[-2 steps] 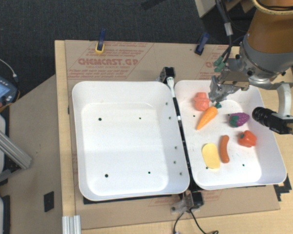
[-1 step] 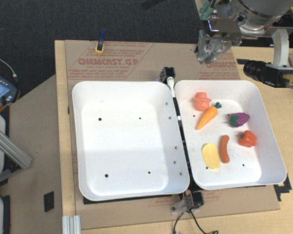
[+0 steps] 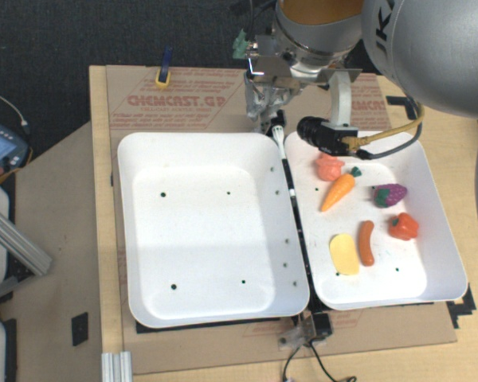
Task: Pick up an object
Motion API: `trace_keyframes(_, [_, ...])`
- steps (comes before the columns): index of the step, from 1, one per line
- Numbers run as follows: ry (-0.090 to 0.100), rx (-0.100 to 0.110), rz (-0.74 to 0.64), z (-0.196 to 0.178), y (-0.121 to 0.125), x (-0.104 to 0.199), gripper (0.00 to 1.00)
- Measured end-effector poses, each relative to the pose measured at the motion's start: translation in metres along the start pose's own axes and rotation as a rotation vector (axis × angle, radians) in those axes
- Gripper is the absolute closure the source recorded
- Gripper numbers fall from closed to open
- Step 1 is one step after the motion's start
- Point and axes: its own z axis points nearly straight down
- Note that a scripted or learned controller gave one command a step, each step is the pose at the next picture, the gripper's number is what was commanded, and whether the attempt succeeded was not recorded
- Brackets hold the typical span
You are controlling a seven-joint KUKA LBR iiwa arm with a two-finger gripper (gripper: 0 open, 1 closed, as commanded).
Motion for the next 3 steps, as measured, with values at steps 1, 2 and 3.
trace_keyframes(1, [0.003,-0.018,-0.002,-0.106,0.052,0.064,1.00])
trace_keyframes(2, [-0.002,0.002,0.003,-0.046,0.055,0.090,1.00])
trace_keyframes(3, [0.002,-0.012,0.002,-0.114,0.055,0.090,1.00])
